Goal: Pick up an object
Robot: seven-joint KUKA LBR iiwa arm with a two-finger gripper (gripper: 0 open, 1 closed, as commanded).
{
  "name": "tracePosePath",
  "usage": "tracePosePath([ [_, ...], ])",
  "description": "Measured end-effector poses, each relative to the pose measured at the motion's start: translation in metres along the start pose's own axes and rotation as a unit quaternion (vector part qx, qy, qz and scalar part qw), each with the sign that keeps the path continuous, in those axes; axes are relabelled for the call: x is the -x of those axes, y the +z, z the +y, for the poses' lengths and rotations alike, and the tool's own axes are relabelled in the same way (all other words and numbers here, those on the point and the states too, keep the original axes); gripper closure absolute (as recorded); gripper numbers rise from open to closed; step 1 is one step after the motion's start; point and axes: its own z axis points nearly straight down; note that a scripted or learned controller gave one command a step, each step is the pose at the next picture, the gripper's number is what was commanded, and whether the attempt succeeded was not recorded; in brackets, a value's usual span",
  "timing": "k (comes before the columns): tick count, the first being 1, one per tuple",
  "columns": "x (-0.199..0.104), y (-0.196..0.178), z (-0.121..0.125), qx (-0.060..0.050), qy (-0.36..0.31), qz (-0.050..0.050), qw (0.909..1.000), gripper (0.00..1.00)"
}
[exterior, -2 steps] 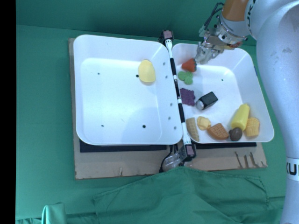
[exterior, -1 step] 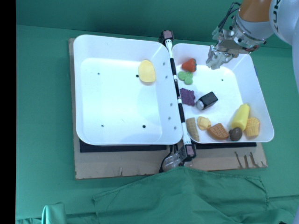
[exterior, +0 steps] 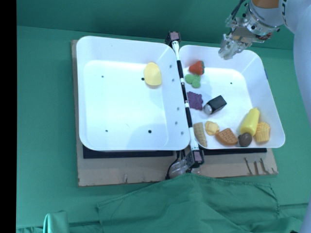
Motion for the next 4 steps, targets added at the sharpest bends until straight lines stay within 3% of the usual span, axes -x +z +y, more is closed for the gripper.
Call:
tracePosePath([
  [1, 0.025, 0.014, 0.027, 0.0, 0.001, 0.0, 1.0, 1.0],
  [2, 0.049, -0.023, 0.026, 0.001, 0.001, 0.0, 1.0, 1.0],
  [3, 0.073, -0.039, -0.009, -0.002, 0.001, 0.001, 1.0, 1.0],
  [4, 0.073, -0.045, -0.052, -0.003, 0.001, 0.002, 1.0, 1.0],
])
